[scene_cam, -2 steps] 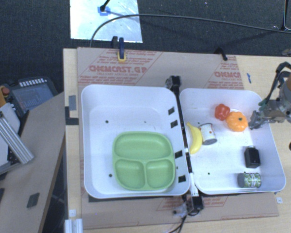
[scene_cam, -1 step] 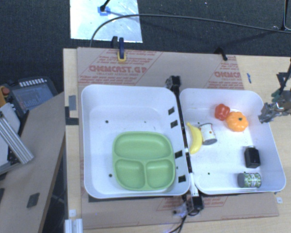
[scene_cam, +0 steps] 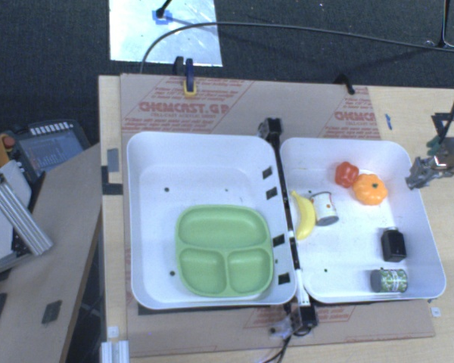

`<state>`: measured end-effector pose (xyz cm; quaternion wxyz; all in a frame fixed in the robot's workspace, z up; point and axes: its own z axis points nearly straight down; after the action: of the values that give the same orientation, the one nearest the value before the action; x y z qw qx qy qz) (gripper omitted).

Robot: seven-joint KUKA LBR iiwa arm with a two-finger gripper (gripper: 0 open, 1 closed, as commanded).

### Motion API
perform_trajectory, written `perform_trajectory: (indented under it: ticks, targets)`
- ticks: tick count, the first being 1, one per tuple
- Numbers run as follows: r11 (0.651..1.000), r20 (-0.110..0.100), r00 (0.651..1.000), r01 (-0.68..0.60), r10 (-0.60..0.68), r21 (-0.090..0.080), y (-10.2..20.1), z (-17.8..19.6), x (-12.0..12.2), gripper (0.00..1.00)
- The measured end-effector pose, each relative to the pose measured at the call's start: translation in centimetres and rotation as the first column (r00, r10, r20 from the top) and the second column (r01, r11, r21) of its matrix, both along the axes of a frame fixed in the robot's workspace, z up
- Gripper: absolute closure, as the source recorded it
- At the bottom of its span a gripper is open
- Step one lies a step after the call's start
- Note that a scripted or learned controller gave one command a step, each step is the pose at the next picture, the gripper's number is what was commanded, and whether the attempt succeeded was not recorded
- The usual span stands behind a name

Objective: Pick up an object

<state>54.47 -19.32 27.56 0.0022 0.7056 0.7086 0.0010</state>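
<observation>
The right bin (scene_cam: 420, 225) holds several small things. A yellow banana (scene_cam: 305, 215) lies by its left wall, with a small white can (scene_cam: 324, 208) on its side next to it. A red pepper (scene_cam: 346, 174) and an orange fruit (scene_cam: 370, 190) sit near the back. A black box (scene_cam: 393, 244) and a green can (scene_cam: 390, 280) lie toward the front right. My gripper (scene_cam: 431, 169) hangs at the bin's right rim, to the right of the orange fruit and apart from it. Nothing shows in its grasp.
The left bin (scene_cam: 147, 165) holds a green divided plate (scene_cam: 224, 249). A black divider clip strip (scene_cam: 281, 210) runs between the bins. Cardboard lies under both bins. A control pendant (scene_cam: 49, 148) and an aluminium rail (scene_cam: 15, 210) sit on the side table at the left.
</observation>
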Motion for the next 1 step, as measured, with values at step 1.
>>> perform_trajectory:
  ticks: [1]
  targets:
    - [1.000, -0.003, 1.000, -0.004, 0.004, 0.002, 4.54, -1.51, 1.26, 1.00]
